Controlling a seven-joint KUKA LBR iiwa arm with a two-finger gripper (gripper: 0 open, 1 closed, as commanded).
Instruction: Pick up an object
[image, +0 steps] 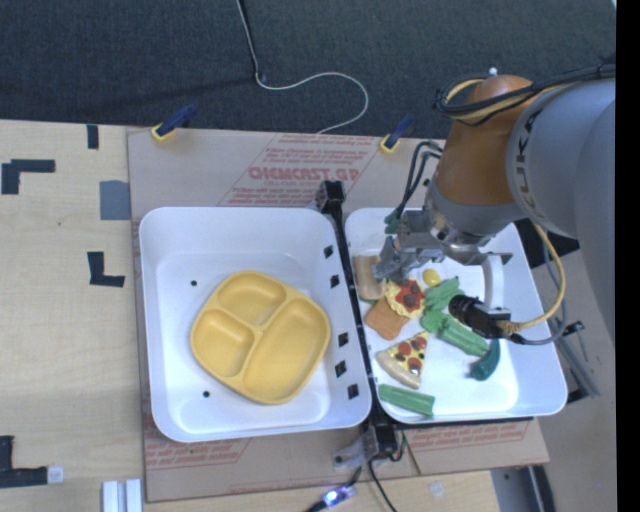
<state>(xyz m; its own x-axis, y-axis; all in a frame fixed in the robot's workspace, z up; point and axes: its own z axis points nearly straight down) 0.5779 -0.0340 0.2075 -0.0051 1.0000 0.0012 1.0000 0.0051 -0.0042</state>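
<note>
Gripper (392, 262) first: we see it low over the near-left part of the right bin (535, 395), above the toy food, but we cannot tell its state from this slant. Just beneath and beside it lie a pizza slice with red toppings (406, 298), a brown cracker-like piece (383, 318) and a small yellow ball (431, 277). Another pizza slice (404, 360) sits nearer the front, with a green bean-like piece (407, 400) by the rim. We see the arm (500, 140) bending in from the right, its orange band above the wrist. A yellow divided plate (262, 336) rests in the left bin (160, 300).
</note>
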